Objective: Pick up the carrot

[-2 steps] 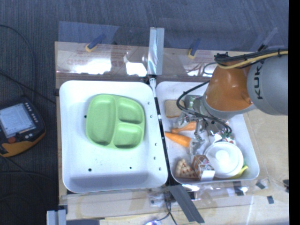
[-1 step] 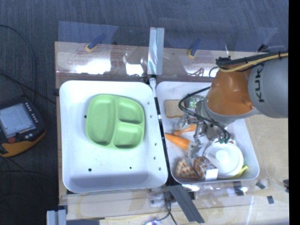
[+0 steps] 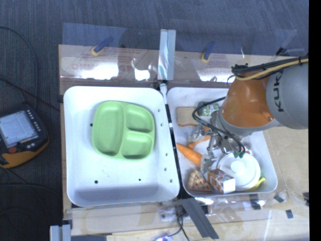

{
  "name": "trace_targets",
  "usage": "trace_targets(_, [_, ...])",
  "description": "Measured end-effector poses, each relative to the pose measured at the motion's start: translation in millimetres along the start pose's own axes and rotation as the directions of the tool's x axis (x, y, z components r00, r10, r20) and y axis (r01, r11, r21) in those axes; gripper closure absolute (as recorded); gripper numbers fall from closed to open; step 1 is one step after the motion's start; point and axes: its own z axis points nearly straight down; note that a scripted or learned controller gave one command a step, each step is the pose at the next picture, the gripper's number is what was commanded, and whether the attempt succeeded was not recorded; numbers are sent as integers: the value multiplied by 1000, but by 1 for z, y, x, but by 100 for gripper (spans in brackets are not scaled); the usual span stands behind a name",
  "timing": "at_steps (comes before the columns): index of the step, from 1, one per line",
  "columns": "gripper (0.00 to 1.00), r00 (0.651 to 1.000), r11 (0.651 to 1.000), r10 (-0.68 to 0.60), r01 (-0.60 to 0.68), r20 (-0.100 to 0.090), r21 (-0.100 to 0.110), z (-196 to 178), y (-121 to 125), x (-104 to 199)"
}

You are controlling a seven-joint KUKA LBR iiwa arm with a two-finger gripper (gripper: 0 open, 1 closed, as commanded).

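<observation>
Carrot (image 3: 189, 153) is lying in the right bin (image 3: 173, 115), lower middle of the frame; hand (image 3: 214, 149) is hovering just right of it, grip honestly unreadable.

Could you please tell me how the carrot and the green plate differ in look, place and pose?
The carrot is orange, small and slender; the green plate is broad with three compartments. The carrot lies in the right bin among other food, by the gripper; the plate sits alone in the left bin. Both rest inside white bins.
</observation>
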Motion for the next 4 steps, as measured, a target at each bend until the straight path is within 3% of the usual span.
trace_targets(1, [0, 955, 955, 297, -297, -1, 1, 0, -3, 20])
trace_targets(2, [0, 920, 920, 393, -393, -11, 4, 1, 2, 16])
trace_targets(3, [100, 920, 920, 392, -392, -1, 4, -11, 1, 13])
trace_targets(4, [100, 752, 752, 659, -659, -17, 10, 1, 1, 2])
